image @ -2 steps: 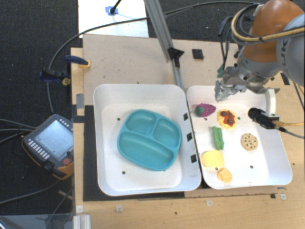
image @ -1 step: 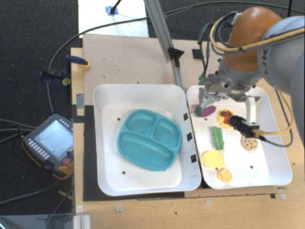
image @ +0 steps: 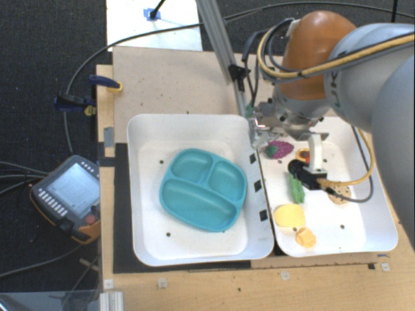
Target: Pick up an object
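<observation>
Purple toy (image: 280, 149) lies in the right bin (image: 376, 229), far-left corner, directly under my gripper (image: 279, 138), on its near side. I can't tell how the gripper is set. Green piece (image: 296, 190), yellow piece (image: 288, 215) nearer; teal plate (image: 203, 188) sits left.

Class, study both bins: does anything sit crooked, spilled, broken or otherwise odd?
Only one thing: the teal divided plate lies turned at an angle to the walls of the left bin, not squared up. In the right bin, the small toy foods lie loosely scattered. Nothing looks spilled or broken.
</observation>
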